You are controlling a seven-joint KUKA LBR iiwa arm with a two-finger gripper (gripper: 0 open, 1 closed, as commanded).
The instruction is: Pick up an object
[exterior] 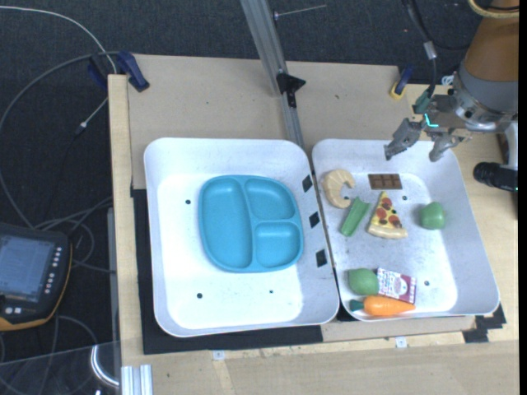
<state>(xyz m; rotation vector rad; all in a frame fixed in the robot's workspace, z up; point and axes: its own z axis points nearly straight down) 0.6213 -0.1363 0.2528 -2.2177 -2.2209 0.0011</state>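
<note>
I see my hand [420, 144] hanging over the far edge of the right white bin [469, 245], its two fingers spread apart with nothing between them. So nothing is picked up yet; the whole job is still to do. The toys all lie in that bin: a small brown chocolate bar [384, 182] nearest the hand, a yellow pizza slice [385, 216], a round green ball [432, 215], a tan croissant [336, 185] and an orange carrot [387, 306]. I think I must go down and close on one.

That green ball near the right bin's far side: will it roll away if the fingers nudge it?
Probably. The green ball looks round and smooth, so a side nudge would likely send it rolling. It sits alone on the right bin floor, nothing bracing it. The gripper, open, hovers above.
</note>
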